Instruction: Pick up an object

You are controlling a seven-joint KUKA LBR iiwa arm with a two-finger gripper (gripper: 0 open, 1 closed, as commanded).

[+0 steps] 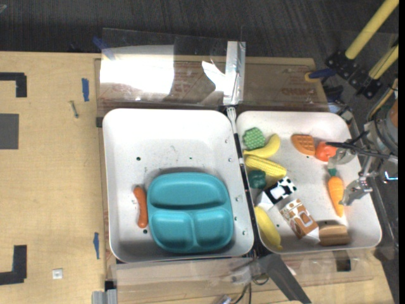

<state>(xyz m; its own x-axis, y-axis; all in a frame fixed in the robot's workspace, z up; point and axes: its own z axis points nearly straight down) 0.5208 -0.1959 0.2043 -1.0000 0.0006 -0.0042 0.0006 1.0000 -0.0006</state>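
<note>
Worktop (44, 170) is tan board with two white bins side by side. Left bin (120, 138): teal compartment tray (188, 211) near the front, orange sausage-like toy (142, 206) touching its left edge. Right bin (357, 230), left to right: green knobbly piece (253, 136), banana (268, 147), corn cob (266, 166), dark green bit (256, 180), second banana (268, 228) at the front, black-and-white block (282, 189), brown-and-white box (299, 218), orange waffle-like toy (304, 144), brown loaf-like block (333, 234), carrot (335, 195). Claw (350, 193) sits at the bin's right edge, just beside the carrot; nothing visibly between its tips. Cannot tell if it's apart or together.
</note>
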